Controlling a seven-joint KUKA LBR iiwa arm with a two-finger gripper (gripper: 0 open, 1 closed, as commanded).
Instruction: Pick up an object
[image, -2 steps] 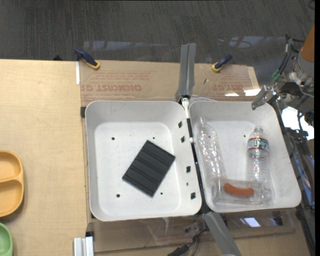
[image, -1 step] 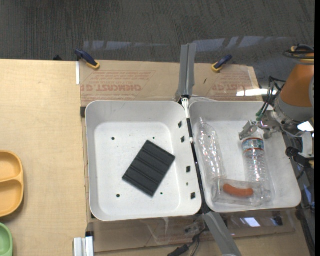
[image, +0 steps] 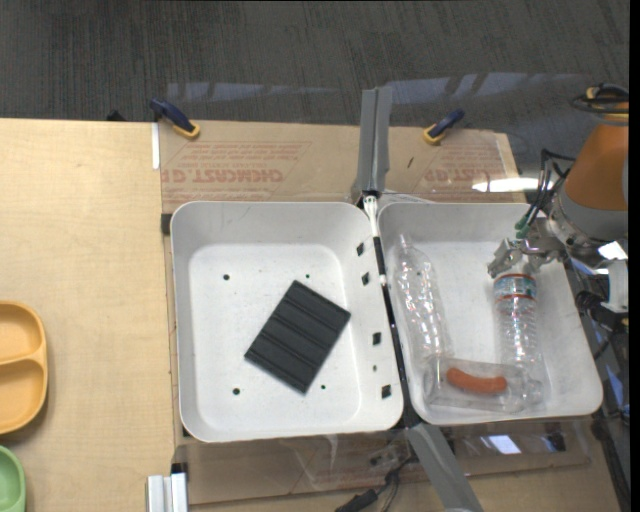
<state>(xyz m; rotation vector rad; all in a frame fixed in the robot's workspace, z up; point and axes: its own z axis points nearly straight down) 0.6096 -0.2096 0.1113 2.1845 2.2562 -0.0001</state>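
Note:
My gripper (image: 515, 262) hangs over the right bin (image: 465, 214), at the far, cap end of a clear plastic water bottle (image: 519, 330) that lies lengthwise along the bin's right side. Whether it touches the bottle is unclear. An orange sausage-shaped object (image: 477, 380) lies near the bin's front wall, partly under crumpled clear plastic (image: 419, 300) that runs down the bin's left side. A black ribbed rectangular pad (image: 298, 336) lies flat and slanted in the middle of the left bin (image: 180, 320).
The grey arm with its orange band (image: 600, 165) reaches in from the upper right. Cables hang by the right bin's right wall. A yellow divided tray (image: 18, 365) and a green dish (image: 8, 482) sit at the bench's left edge. Clamps (image: 175, 118) hold cardboard behind the bins.

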